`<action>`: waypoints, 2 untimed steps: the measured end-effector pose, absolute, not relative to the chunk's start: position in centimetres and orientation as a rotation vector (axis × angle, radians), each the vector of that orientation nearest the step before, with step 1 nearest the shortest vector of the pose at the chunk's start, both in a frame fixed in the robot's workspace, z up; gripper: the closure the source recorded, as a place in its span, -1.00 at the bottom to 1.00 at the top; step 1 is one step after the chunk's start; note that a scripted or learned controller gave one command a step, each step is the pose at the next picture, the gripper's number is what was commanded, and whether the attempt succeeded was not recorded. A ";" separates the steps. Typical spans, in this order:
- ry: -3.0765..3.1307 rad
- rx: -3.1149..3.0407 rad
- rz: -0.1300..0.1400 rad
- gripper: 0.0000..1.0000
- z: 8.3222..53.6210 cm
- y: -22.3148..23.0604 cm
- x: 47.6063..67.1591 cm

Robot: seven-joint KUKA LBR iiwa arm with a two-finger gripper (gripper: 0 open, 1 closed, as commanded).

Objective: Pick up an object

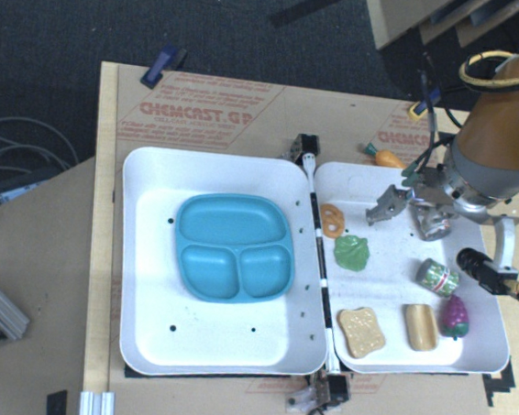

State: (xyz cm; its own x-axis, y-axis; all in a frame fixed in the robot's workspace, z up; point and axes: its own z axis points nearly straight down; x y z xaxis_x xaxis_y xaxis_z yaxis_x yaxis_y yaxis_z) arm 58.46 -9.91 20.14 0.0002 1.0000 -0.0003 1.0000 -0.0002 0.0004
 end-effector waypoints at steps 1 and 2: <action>2.220 2.222 0.000 -1.00 8.5 -11.7 57.1; 2.219 2.221 0.000 -1.00 9.8 -16.5 61.0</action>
